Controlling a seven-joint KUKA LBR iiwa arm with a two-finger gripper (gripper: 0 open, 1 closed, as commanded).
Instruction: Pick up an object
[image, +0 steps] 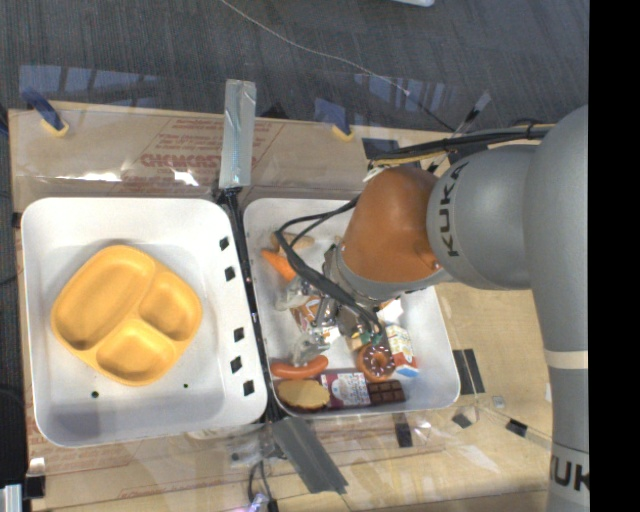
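Observation:
The right bin (440, 375) holds several toy foods. An orange carrot (277, 264) lies near its left wall. At the front are a red sausage (298, 368), a tan bread slice (303, 396), a dark chocolate bar (362, 391), a chocolate donut (377, 362) and a white and red carton (401, 346). My gripper (325, 314) reaches down into the middle of this bin, among the clutter, under the orange wrist band (390, 230). The arm hides what lies directly under it.
The left bin (60, 420) holds a yellow three-compartment plate (128, 313). A black divider with clips (243, 300) separates the two bins. Cables (300, 240) loop from the wrist over the back of the right bin.

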